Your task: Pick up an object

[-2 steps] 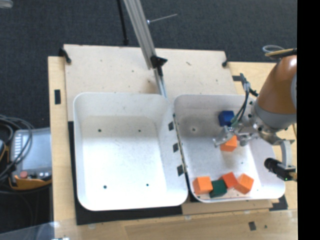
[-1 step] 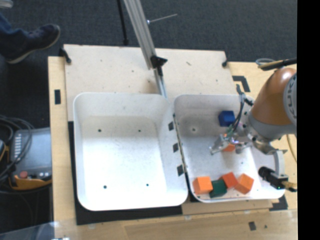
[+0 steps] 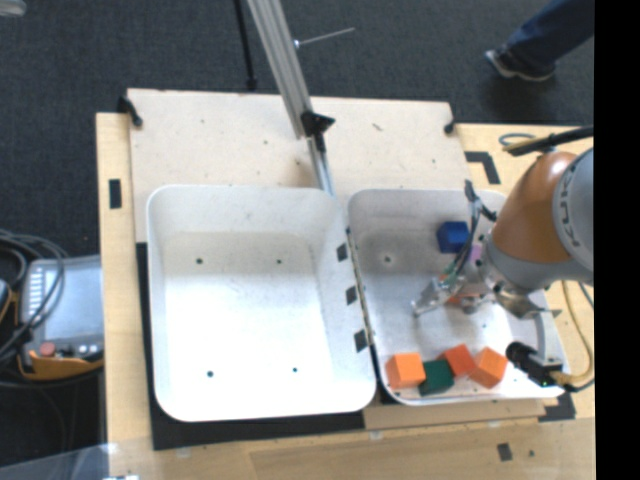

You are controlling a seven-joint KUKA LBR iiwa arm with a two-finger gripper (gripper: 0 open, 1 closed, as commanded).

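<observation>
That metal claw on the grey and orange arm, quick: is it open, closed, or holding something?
Two-finger gripper: cannot be told; it hangs low in the right white bin, not visibly holding anything.

4 blocks [image 3: 445, 368] along right bin's [image 3: 385, 213] front wall, 1 block [image 3: 452, 235] behind

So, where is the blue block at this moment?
The blue block lies in the right bin, toward its far side, just above the claw and well apart from the orange and green blocks at the near edge.
</observation>
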